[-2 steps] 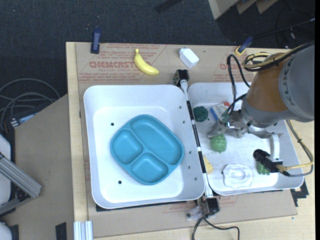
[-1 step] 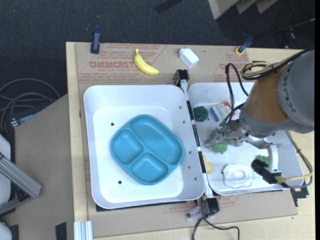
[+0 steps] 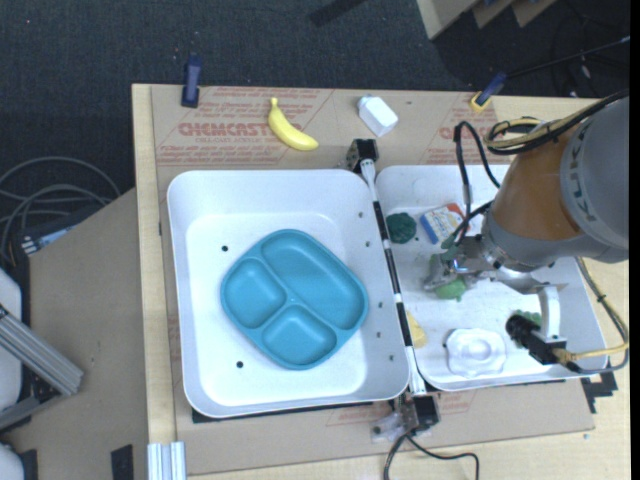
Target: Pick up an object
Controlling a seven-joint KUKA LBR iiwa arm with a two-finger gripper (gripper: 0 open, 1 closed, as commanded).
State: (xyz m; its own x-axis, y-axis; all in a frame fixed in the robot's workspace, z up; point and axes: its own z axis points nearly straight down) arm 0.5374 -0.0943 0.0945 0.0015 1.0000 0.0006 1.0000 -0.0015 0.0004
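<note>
Small green thing sits in right bin, right under tool. Tool down in bin, touching or just above it; can't tell grip state. Dark green lid nearby, white cup toward front. Blue tray in left bin.

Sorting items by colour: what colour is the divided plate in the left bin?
Blue: the divided plate, seen in the camera view.
</note>
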